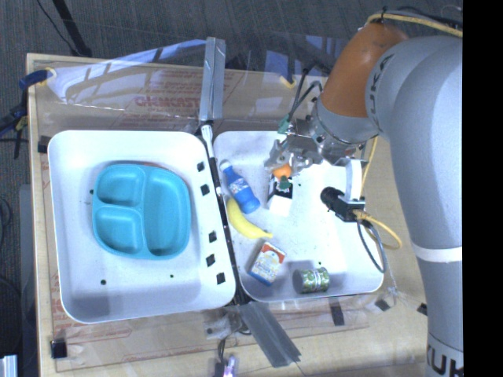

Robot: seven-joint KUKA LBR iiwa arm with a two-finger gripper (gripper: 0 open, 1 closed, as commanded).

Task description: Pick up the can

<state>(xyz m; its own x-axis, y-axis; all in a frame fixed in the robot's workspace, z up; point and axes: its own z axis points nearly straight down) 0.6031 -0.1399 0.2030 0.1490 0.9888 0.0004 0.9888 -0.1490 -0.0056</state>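
Two white bins sit side by side on the bench, and nearest the camera, by the front wall of the right bin (357,285), the can (312,280) lies on its side, green and metallic. Just to its left a small carton (267,262) with a red and white face rests tilted, apart from the can. A little further back a banana (245,220) lies close to the divider between the bins, and beyond it a blue bottle (238,188) with a white cap lies slanted, its lower end just beside the banana's upper end. The left bin (71,210) holds a blue tray (143,209) with three compartments, lying flat near its middle.

Further back in the right bin, the gripper (281,181) hangs over the far middle of the bin, well apart from the can. Something orange and a small white and dark object show at its tip, but whether its fingers are open or closed cannot be told. Behind it the grey arm (416,132) with its orange band (357,69) comes in from the right, and a black cable fitting (338,203) with a yellow wire hangs off the wrist.
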